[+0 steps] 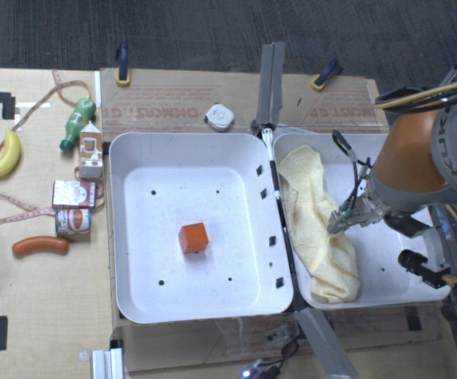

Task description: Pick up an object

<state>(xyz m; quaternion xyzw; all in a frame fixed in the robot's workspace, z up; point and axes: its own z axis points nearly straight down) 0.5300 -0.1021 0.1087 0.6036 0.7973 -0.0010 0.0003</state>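
Down in the right bin (386, 290) the end effector (340, 221) is hanging at the cloth's right edge, its tip touching or nearly touching the fabric about halfway along. From where I am standing I cannot tell how it is set or whether it has hold of anything. The grey arm with its orange band (406, 152) is reaching in from the worktop's right edge, with cables trailing past the wrist.

The pale yellow cloth (316, 219) is lying crumpled along the left wall of the right bin, running from near the far end of the bin to its near end, where it is bunching into a thicker fold.

In the left bin (133, 235) a small orange-red cube (193, 238) is sitting alone, roughly in the middle of the floor and well apart from every wall.

Outside the bins, along the worktop's left edge, some play food is lying about: a banana (3, 155), a green bottle (78, 121), a little milk carton (91, 152), a small box (73, 193), a tin (73, 222) and a sausage (40, 246). A round white tape measure (219, 117) is resting on the cardboard just beyond the far wall of the left bin.
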